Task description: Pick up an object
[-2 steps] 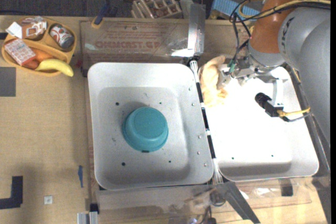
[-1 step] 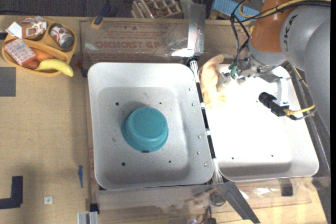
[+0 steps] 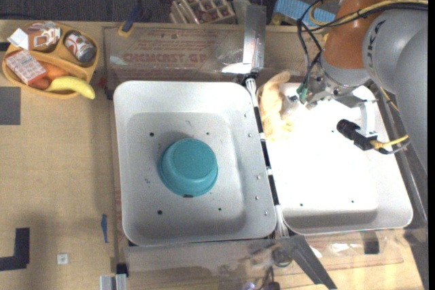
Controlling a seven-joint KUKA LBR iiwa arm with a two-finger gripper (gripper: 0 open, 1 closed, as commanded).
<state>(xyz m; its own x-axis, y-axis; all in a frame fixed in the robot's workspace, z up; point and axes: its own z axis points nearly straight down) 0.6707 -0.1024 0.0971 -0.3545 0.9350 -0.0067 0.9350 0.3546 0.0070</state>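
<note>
Two shallow white plastic bins sit side by side at mid-frame. The left bin point(image 3: 136, 105) has a teal round plastic bowl point(image 3: 189, 166) upside down near its centre, resting on the bin floor, well apart from the walls.

The right bin point(image 3: 346, 204) is very bright and washed out. A pale cream, soft-looking lumpy object point(image 3: 273, 105) lies in its upper left corner, against the divider between the bins.

The grey arm with the orange band point(image 3: 353, 10) enters from the upper right of the frame. Its gripper point(image 3: 306, 95) is low over the upper part of the right bin, just right of the cream object. Whether they touch: cannot tell. Claw state: cannot tell, lost in glare.

An orange tray of toy food with a yellow banana point(image 3: 73, 85) sits on the bench at upper left.
</note>
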